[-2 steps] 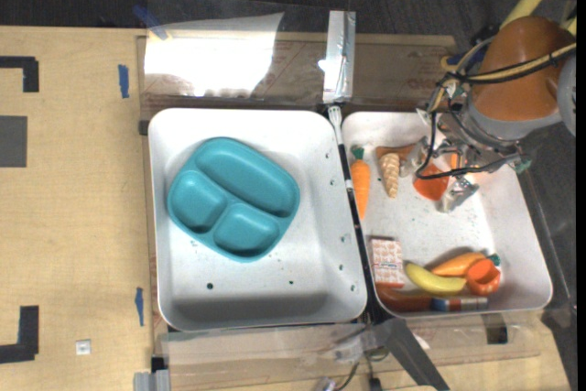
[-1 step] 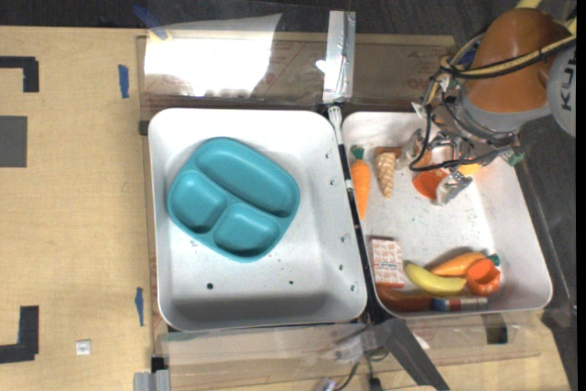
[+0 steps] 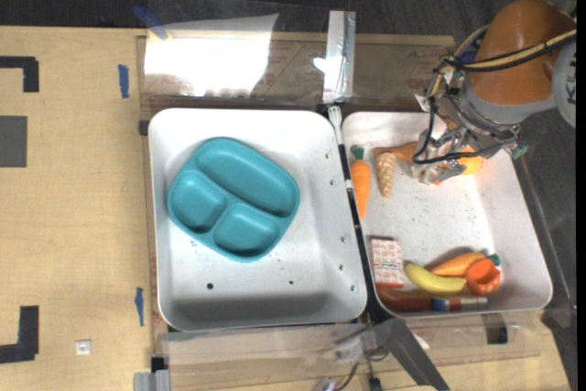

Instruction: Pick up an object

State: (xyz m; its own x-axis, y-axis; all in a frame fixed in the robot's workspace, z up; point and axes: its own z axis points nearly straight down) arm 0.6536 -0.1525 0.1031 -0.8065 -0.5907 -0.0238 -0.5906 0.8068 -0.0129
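gripper (image 3: 446,162) low in the right bin (image 3: 513,197), at its upper side, over something orange (image 3: 469,166) lying there; can't tell if the jaws are wide, narrow or closed on anything, wrist and cables block it. nothing visibly lifted, so the pick looks not done yet: grasp and raise remain. just left of the gripper: a tan cone-like piece (image 3: 386,172), then a carrot (image 3: 360,184) against the bin's left wall. well below it, along the bin's near edge: banana (image 3: 433,278), orange toy (image 3: 476,271), small box (image 3: 385,259). left bin (image 3: 302,279) holds a teal divided tray (image 3: 233,197), out of the way.
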